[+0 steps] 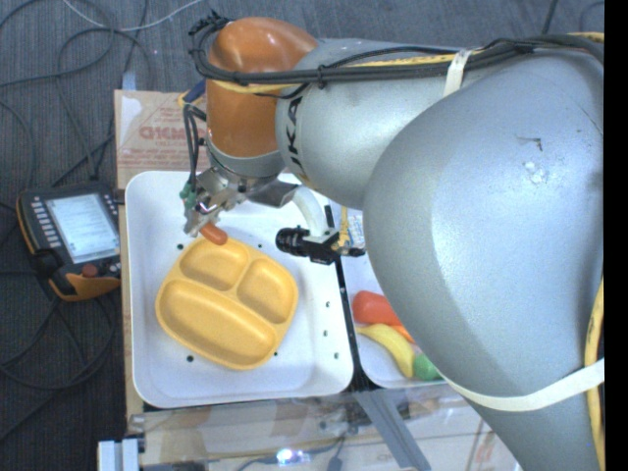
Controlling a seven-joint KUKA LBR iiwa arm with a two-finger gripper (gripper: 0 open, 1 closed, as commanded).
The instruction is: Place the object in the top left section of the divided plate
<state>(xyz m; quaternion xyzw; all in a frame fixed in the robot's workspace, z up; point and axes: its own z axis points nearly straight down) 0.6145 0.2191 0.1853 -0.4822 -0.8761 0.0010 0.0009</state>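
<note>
Grey carpet floor [59, 86] w/ loose cables [98, 29]; pendant [69, 235] left.

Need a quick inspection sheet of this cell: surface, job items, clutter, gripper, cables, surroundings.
Surface: left white bin and right white bin side by side on the bench.
Job's things: yellow divided plate lies in the left bin; a small orange object sits at the plate's upper left edge, under the gripper.
Clutter: orange, yellow and green toy pieces in the right bin.
Grippers: gripper hangs over the plate's upper left corner; finger state unclear.
Cables: black cables on the carpet; black cables over the wrist.
Surroundings: teach pendant left of the bins; cardboard behind.
</note>
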